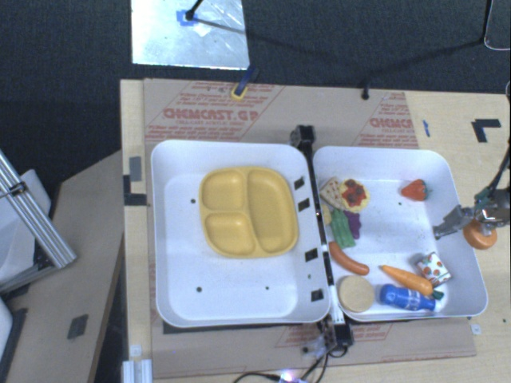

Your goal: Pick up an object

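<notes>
The tool [449, 223] sits at the right bin's [459, 183] right edge with nothing between its tips; whether it is spread or pressed together cannot be told. The candidate objects lie in that bin: strawberry [413, 189], carrot [407, 278], sausage [349, 259], blue bottle [406, 298]. The approach step appears to be in hand; the next move likely calls for centring over one object, then descending.

Glossy yellow plastic tray [247, 212]; smooth white plastic bins [176, 238].
</notes>
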You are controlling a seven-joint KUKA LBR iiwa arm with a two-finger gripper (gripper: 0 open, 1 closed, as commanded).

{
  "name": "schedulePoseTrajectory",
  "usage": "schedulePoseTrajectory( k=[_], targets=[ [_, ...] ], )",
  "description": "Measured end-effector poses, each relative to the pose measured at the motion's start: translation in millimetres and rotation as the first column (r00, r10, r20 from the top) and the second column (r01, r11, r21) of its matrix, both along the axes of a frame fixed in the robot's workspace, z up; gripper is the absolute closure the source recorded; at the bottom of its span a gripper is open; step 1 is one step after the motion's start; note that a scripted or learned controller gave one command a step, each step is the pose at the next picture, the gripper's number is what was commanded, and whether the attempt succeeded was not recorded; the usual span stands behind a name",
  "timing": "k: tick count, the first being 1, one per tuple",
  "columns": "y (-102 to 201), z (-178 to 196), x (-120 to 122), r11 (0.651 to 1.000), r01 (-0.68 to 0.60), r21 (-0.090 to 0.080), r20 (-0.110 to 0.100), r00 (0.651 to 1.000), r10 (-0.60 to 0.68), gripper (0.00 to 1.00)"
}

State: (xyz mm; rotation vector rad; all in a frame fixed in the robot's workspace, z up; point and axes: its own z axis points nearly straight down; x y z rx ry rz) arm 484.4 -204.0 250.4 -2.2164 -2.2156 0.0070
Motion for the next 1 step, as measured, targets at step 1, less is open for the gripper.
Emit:
schedulePoseTrajectory(
  k=[1],
  targets=[
    [0.4,5.1,2.4,1.0,-0.003,-0.003,0.01,1.0,0.003,0.0]
  ],
)
